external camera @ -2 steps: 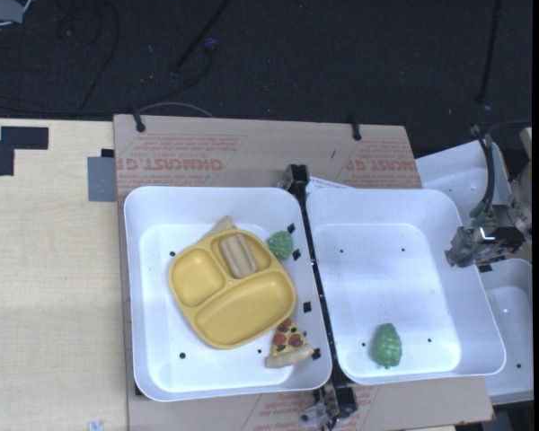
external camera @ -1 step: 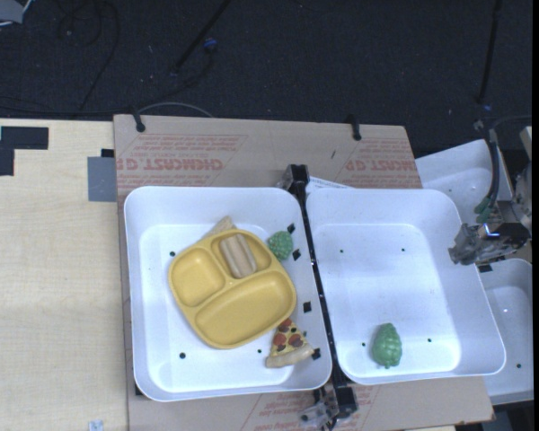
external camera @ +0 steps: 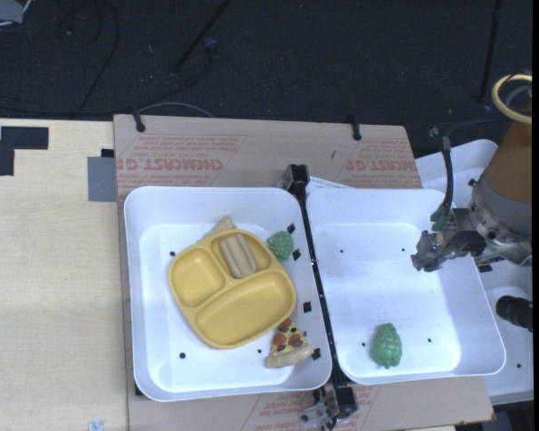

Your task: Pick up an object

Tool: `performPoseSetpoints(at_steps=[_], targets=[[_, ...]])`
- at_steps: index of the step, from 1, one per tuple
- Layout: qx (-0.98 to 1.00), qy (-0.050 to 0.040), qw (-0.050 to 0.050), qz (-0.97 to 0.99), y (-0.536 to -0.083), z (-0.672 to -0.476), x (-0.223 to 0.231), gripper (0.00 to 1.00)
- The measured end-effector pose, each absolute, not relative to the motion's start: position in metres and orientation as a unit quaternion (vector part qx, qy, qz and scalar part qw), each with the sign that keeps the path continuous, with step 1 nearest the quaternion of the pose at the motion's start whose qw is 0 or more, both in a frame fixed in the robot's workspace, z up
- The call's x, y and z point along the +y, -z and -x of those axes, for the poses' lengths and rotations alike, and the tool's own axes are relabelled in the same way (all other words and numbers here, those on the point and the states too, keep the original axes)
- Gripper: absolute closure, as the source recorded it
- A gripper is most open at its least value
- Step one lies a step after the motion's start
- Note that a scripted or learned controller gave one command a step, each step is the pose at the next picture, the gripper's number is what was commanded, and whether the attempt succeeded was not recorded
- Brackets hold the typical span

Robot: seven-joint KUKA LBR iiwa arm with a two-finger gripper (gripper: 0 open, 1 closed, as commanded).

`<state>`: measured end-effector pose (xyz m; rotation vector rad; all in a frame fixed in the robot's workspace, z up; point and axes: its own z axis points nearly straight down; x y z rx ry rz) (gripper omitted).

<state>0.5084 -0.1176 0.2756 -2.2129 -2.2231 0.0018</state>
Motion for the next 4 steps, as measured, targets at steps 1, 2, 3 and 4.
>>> performPoseSetpoints(at_steps=[1,2,3,4], targets=[[-0.709,-0.0007,0.002,0.705,-0.274,-0.503,-0.059,1.00],[-0.709,-0.0012,0.003,0.705,-0.255,-0.501,-0.005,1.00],[-0.709,-0.0010,0.002,0.706,-0.249,-0.511,0.042,1.00],[-0.709,-0.0022,0.003,0.705,-0.232,-0.512,0.096,1.00]])
